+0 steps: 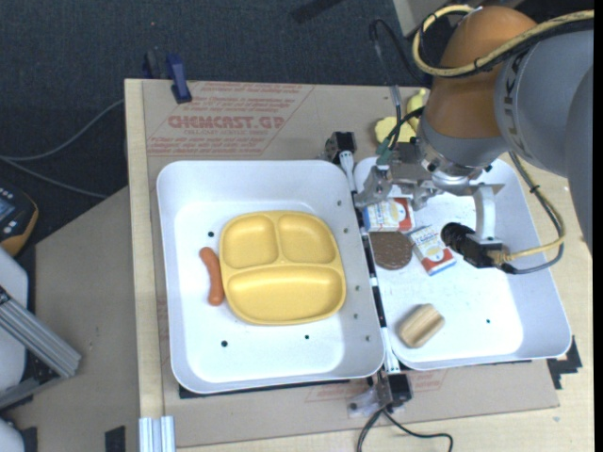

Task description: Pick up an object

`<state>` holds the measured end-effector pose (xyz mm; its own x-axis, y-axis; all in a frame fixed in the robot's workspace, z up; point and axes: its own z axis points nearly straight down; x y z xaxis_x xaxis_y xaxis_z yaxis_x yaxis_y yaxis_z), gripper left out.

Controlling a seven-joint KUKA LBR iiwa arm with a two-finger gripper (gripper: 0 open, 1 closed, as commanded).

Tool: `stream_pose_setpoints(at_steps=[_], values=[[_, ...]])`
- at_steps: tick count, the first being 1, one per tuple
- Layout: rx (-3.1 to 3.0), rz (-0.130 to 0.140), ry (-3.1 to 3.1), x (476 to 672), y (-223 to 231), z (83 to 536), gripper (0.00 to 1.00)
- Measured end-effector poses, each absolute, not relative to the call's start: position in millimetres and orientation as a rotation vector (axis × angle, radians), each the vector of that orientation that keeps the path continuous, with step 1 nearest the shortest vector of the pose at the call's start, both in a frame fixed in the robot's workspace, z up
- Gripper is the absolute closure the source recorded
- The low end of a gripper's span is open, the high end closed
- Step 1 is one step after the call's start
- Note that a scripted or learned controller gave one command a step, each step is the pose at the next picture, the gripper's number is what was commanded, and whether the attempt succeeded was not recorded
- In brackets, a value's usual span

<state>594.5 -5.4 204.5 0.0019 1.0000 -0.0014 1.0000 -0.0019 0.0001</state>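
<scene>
Near edge of the right bin (528, 342): tan bread-roll-like piece (420, 325) lies alone w/ bare white floor around it, esp. to its right. Left bin (179, 252) holds a yellow 3-compartment plate (281, 266), filling most of its middle; an orange-red sausage (213, 275) lies just beside the plate's left rim, a narrow strip of floor btwn it and the bin wall. Further in, by the divider, a dark brown round disc (390, 250), a red-and-white packet (431, 250) near its right, and another red/white packet (387, 216) just behind (print too small to read). Gripper (384, 188) hangs over that far packet; cannot tell finger spread, arm blocks it. Something yellow (399, 128) at the far rim. Behind the bins, cardboard (226, 121) reads "CHEMCAST GP" in red.
</scene>
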Motion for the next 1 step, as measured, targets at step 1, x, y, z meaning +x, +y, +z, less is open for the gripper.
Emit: stream_pose_setpoints(at_steps=[1], values=[[2.224,-0.002,2.222,586.8,-4.3,210.2,1.00]])
